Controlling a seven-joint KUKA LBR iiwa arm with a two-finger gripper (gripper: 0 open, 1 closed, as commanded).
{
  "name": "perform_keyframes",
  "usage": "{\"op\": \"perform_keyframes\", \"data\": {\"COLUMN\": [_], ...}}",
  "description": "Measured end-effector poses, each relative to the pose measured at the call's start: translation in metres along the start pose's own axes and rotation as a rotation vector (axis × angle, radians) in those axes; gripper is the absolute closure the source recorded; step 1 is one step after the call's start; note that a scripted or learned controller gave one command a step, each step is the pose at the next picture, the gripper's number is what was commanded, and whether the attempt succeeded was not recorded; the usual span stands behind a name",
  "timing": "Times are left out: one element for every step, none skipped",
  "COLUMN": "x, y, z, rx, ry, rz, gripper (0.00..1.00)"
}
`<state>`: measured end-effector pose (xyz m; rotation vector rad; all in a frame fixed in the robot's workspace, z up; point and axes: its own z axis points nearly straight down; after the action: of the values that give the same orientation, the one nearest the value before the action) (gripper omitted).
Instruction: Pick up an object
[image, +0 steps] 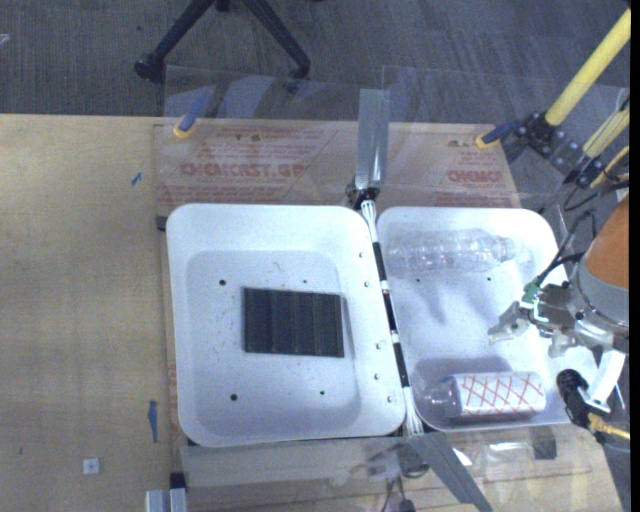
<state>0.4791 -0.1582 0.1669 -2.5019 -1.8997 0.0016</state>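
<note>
1. Camera view is looking down on the right bin (545, 232), which is serving as the landmark for everything below.
2. 3 objects are available for picking, and 2 of them are lying inside the right bin. A clear plastic bottle (452, 250) is lying on its side along that bin's far wall, its cap end pointing toward the bin's right side.
3. A transparent package with a red-and-white lattice pattern (487, 394) is resting flat at the near wall of the right bin, well apart from the bottle.
4. The gripper (512, 325) is hanging over the right bin's right half, between the bottle and the patterned package, touching neither as far as can be seen. Nothing is sitting between its fingers; whether they are apart or together cannot be told at this angle.
5. The arm (605, 270), grey with an orange band, is reaching in over the right bin's right rim.
6. The left bin (190, 240) is sitting just beside the right bin, their rims touching along a clipped seam. A dark ribbed rectangular block (294, 322) is lying flat in its middle.
7. Both bins are resting on a wooden bench (70, 300).
</note>
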Motion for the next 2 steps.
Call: {"op": "perform_keyframes", "data": {"x": [0.067, 0.023], "y": [0.047, 0.097], "z": [0.073, 0.046], "rx": [-0.002, -0.002], "ry": [0.0, 0.0], "rz": [-0.046, 0.107], "gripper": [0.0, 0.0]}}
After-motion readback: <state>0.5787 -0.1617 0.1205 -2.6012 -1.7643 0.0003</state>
